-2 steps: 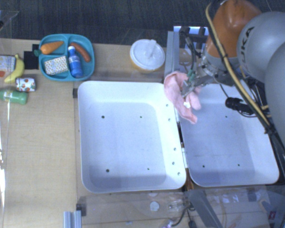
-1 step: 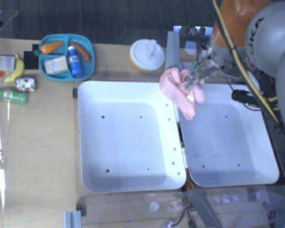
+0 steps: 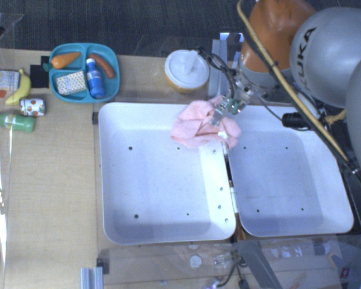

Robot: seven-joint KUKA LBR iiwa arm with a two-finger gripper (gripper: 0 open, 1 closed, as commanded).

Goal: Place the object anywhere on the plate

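Note:
A crumpled pink cloth (image 3: 195,127) lies over the far rim where the two white bins meet, mostly in the left bin (image 3: 150,191). My gripper (image 3: 221,114) comes down from the right onto the cloth's upper right part and touches it. Its tip is sunk in the folds. The blue divided plate (image 3: 111,62) sits on the bench at the far left, well away from the cloth. It holds an orange carrot toy (image 3: 66,59), a blue bottle (image 3: 95,78), a sausage-like piece (image 3: 106,67) and a patterned packet (image 3: 70,82).
A white lidded cup on a yellow base (image 3: 186,70) stands just behind the cloth. A banana (image 3: 19,88), a small can (image 3: 32,106), a green bottle (image 3: 12,121) and a carton (image 3: 1,80) lie at the far left. The right bin (image 3: 289,185) lies under the arm.

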